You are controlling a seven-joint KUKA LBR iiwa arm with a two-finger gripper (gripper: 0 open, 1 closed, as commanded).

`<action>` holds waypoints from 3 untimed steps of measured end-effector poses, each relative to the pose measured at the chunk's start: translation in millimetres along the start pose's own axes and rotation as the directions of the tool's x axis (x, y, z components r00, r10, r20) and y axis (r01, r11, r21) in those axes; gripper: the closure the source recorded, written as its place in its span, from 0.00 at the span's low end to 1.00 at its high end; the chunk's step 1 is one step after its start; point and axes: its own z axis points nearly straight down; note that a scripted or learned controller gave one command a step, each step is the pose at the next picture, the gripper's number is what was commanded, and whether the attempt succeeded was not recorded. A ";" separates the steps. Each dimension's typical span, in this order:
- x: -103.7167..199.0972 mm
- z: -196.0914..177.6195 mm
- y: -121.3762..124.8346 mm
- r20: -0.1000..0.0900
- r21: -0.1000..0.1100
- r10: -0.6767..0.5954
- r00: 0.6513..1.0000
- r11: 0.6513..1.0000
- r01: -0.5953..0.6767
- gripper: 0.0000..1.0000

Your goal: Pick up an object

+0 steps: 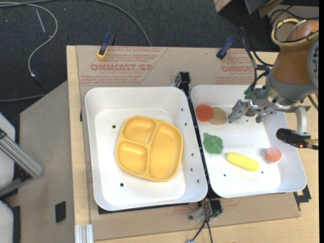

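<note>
Red writing on cardboard under bins reads "CHEMCAST GP". Gripper hangs over right bin, fingers spread apart, nothing between them. Orange round toy and tan round toy just left of it. Green leaf, yellow corn, pink toy lie nearer front. Yellow plate in left bin. Top of arm cut off.

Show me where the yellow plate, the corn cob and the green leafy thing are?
yellow plate (150, 148), camera view, on its middle ridge.
corn cob (242, 161), camera view, mid-length of the cob.
green leafy thing (212, 144), camera view, centre of the leaf.
</note>
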 end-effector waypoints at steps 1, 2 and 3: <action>-0.2 62.8 -5.6 0.000 0.001 0.000 1.000 1.000 0.000 0.00; 0.6 92.0 -5.9 0.000 -0.003 -0.001 1.000 1.000 0.001 0.00; 0.6 78.8 -4.4 0.001 -0.008 0.000 1.000 1.000 0.000 1.00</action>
